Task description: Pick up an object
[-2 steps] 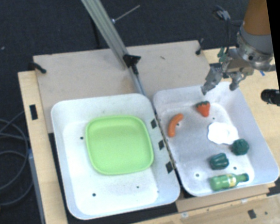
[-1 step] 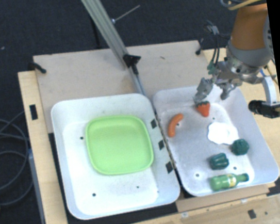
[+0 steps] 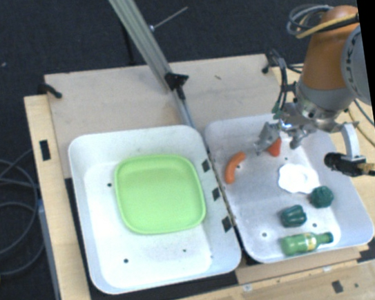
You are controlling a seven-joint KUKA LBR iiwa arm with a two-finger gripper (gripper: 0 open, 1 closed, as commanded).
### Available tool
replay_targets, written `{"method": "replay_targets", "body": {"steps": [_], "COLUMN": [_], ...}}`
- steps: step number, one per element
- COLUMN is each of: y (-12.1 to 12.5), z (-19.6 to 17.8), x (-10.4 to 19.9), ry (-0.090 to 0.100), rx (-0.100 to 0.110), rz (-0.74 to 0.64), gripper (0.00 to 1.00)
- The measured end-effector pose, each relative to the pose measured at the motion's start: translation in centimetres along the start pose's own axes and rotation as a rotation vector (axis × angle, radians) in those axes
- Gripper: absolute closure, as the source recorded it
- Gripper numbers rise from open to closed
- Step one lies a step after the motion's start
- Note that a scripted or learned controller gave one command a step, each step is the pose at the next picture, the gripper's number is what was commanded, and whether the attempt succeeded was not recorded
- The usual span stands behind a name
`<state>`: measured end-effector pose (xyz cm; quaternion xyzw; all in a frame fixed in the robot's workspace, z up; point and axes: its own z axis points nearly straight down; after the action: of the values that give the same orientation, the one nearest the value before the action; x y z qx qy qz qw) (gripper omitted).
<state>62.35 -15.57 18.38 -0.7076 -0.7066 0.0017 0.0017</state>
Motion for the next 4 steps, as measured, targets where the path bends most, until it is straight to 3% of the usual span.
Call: {"method": "replay_targets", "body": {"steps": [1, 2, 4], "y": [0.1, 0.3, 0.8], "z": [6.2, 4.8, -5.8], "x": [-0.4, -0.5, -0.7], "ry": [0.0, 0.0, -0.001], "rx": [0.0, -0.007, -0.009], "rz": [0.0, 0.001, -0.001], "gripper": [0.0, 1.0, 1.0]}}
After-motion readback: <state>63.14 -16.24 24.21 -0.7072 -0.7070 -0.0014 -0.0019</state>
